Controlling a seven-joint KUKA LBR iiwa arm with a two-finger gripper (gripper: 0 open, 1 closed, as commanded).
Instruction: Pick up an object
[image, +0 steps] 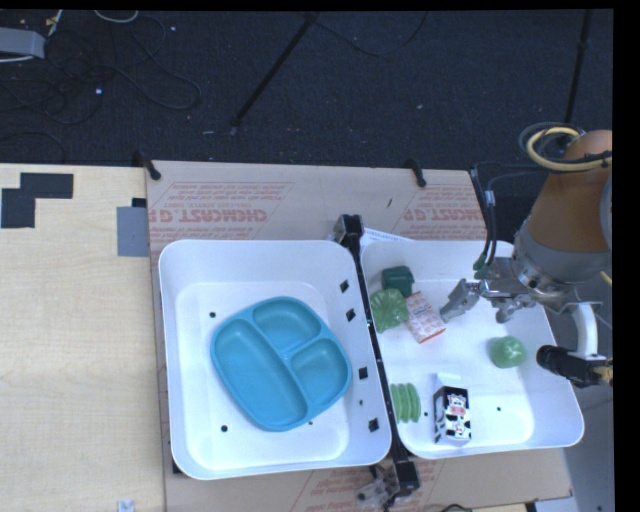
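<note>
Cardboard (300, 205) covers my pale wood surface (70, 340) under both bins; cables cross the dark floor (300, 80). My gripper (483, 303) hangs spread, apparently holding nothing.

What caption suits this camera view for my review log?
KUKA arm's open claw hovers over the right bin among small green items and a pink packet; blue divided plate lies in the left bin.

gripper (483, 303) over right bin (560, 425), open floor beneath | carton (424, 317) just left, dark green block (397, 279) and leafy piece (389, 309) beyond | green ball (507, 351) just below-right | cow-print box (452, 414) well below
</note>
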